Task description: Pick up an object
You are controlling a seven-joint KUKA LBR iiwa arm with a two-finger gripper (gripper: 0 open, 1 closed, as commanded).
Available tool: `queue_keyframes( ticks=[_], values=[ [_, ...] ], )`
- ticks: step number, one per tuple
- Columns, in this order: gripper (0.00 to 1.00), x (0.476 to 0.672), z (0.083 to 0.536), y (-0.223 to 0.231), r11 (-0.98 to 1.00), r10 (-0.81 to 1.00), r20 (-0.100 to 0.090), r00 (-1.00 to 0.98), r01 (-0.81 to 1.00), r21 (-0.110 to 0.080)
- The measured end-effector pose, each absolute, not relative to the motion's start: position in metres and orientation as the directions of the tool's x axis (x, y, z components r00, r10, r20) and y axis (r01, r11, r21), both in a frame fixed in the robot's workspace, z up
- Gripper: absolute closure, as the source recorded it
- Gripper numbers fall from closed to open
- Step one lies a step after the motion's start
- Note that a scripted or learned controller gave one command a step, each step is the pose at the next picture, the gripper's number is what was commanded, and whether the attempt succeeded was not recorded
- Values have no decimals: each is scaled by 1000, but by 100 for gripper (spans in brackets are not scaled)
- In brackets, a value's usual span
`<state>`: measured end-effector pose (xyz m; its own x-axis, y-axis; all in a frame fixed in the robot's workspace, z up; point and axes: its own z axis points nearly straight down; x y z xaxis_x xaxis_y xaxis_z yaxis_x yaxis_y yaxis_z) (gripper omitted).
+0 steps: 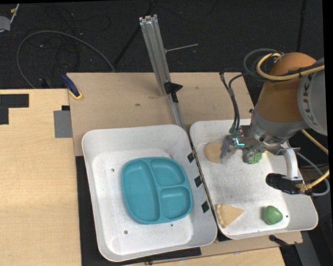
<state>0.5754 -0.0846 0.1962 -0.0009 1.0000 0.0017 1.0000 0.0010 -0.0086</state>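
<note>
In the right bin (253,225), a small speckled green object (254,157) sits right at the gripper (240,147), touching or just under its tip, near the bin's upper middle. Whether it lies between the fingers cannot be told: the wrist and its orange band hide that spot, and the object itself is too small and blurred to name more closely. How wide the gripper stands cannot be told either; only a dark grey tip with a small teal light shows.

Just beside the gripper, on its left, lies a round tan piece (212,152), like a flat cookie or a slice of bread, close to the bin's left wall. Well apart from these, near the bin's lower edge, rest a tan triangular wedge (229,214) and a smooth green rounded object (272,214), perhaps a lime or small pepper, with bare white floor between them.

The arm (289,97) comes in from the right and covers the bin's upper right corner. A black part with cables (284,182) hangs off it over the bin's right side.

The left bin (98,154) holds a teal divided plate (156,188) with three compartments, lying flat near its middle. Behind the bins an aluminium post (156,55) rises from the bench (31,179).
</note>
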Motion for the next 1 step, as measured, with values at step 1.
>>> queue_keyframes(
  ticks=[1],
  values=[
    [0, 577, 198, -85, 1, 1000, 1, -1, 1000, -4]
  ],
)
